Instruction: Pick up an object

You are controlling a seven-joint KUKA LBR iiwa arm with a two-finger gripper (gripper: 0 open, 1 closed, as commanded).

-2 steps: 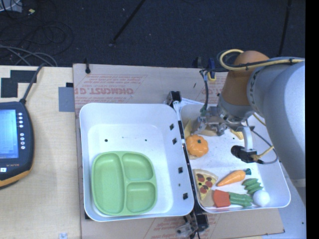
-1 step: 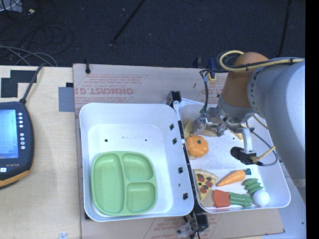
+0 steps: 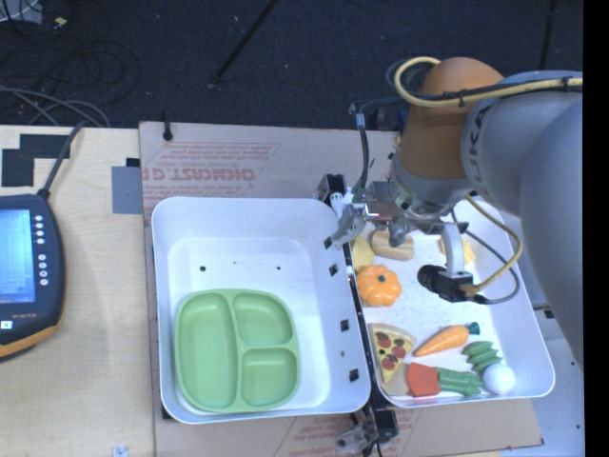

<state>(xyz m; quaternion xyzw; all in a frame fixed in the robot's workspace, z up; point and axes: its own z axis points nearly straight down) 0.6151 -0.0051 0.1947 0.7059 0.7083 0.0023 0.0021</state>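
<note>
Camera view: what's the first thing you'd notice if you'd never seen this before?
The big grey arm with its orange band reaches over the right bin, its gripper low at the far end. Toy foods fill that bin: an orange pumpkin, a carrot. The left bin holds a green tray.

We see open floor in left bin behind green tray. Right bin crowded: pumpkin, pizza, carrot packed close; arm blocks back corner.
</note>
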